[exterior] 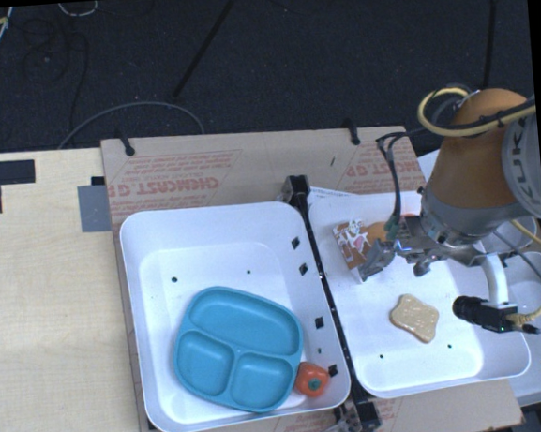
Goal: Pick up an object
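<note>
Gripper (380, 259) | right bin (510, 368), beside packet (352, 239) | finger state unreadable (partly hidden) | cracker (415, 318) nearby

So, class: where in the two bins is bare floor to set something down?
Left bin: the strip behind the blue tray; its front corner holds the tomato. Right bin: the front strip below the cracker. Crowded around the gripper and packet.

The cardboard sheet (212, 171) bears upside-down red lettering, reading uncertain.
</note>
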Controlling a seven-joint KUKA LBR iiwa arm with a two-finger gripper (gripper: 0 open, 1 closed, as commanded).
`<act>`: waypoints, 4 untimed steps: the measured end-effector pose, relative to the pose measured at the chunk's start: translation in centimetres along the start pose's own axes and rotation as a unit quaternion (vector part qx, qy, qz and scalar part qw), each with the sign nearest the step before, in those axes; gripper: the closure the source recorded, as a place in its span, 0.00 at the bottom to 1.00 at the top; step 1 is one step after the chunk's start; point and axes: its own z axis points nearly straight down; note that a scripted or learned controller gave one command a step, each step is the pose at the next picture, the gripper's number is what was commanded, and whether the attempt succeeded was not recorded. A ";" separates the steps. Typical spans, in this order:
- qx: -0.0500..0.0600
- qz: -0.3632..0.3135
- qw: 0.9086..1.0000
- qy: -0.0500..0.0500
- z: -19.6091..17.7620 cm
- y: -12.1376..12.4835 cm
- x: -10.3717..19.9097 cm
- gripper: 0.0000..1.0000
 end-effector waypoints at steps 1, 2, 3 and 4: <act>-0.007 -0.001 1.000 -0.001 -0.7 0.3 0.0 0.00; -0.002 0.000 1.000 0.000 5.7 0.2 -0.3 0.00; -0.006 0.000 1.000 0.000 10.7 0.2 -0.2 0.00; -0.005 0.003 1.000 0.000 9.4 0.2 -0.4 1.00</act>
